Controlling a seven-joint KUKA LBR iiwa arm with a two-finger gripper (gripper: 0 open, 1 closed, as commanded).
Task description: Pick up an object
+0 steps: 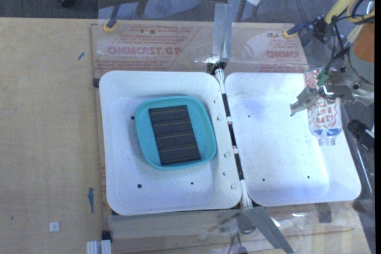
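1. Nearest me is the front edge of the tabletop (47, 157) – bare tan board, with a few small blue marks on its left part.
2. On it sit two white bins, side by side and touching along a middle seam. The left bin (119, 187) holds a teal tray (143, 146).
3. On the tray lies a dark ribbed block (174, 135), roughly centred and turned a little off square.
4. The right bin (280, 175) holds a bottle (322, 119) – clear plastic with a white label in red print. It lies near the bin's right wall, in the far half, cap end toward me.
5. I see the gripper (318, 94) right over the bottle's far end, reaching in from the right with the orange band of the arm just at the frame edge.
6. One grey finger (299, 104) sticks out to the left of the bottle. I cannot tell whether the jaws are apart or together, nor whether the bottle is between them.
7. Behind the bins lies brown cardboard (149, 47) with red print, under clear sheeting.
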